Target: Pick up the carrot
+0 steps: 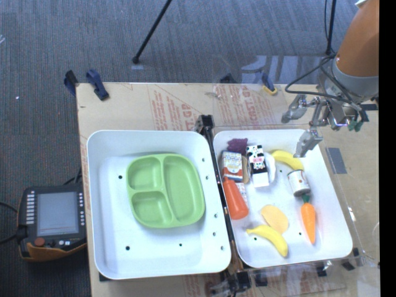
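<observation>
Currently I see carrot [308, 222] lying near right bin's [342, 231] right edge, gripper [307, 142] hovering over that bin's far-right corner, fingers empty, parted.

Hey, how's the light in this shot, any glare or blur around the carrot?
Camera view: bright, even light; the carrot in the right bin is sharp, with a soft shadow beside it. No glare on it; both white bins look slightly washed out. The gripper above the bin's far corner is small and somewhat soft.
</observation>
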Tool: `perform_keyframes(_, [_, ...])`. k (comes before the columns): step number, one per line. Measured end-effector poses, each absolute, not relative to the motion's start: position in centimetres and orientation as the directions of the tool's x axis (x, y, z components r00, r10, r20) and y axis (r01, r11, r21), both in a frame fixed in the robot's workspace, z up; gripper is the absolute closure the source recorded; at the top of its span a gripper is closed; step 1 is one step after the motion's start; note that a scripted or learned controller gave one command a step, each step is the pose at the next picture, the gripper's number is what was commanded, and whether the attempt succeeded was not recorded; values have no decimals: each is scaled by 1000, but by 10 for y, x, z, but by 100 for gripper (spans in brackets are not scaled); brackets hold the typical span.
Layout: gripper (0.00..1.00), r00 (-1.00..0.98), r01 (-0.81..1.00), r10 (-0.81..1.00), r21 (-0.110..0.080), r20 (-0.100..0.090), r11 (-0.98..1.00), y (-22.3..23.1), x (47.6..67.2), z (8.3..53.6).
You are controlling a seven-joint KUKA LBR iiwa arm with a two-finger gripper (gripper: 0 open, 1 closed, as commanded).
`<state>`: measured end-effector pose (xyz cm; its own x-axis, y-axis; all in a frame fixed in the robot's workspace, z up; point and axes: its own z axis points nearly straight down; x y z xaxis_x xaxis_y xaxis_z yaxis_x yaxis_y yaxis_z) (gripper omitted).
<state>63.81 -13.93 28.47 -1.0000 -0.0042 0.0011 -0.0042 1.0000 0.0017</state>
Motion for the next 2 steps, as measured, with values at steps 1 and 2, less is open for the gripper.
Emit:
perform_keyframes(1, [0, -929, -369, -369, 9, 9, 929, -160, 565, 90])
perform_keyframes(2, [0, -947, -323, -323, 6, 5, 947, -206, 495, 84])
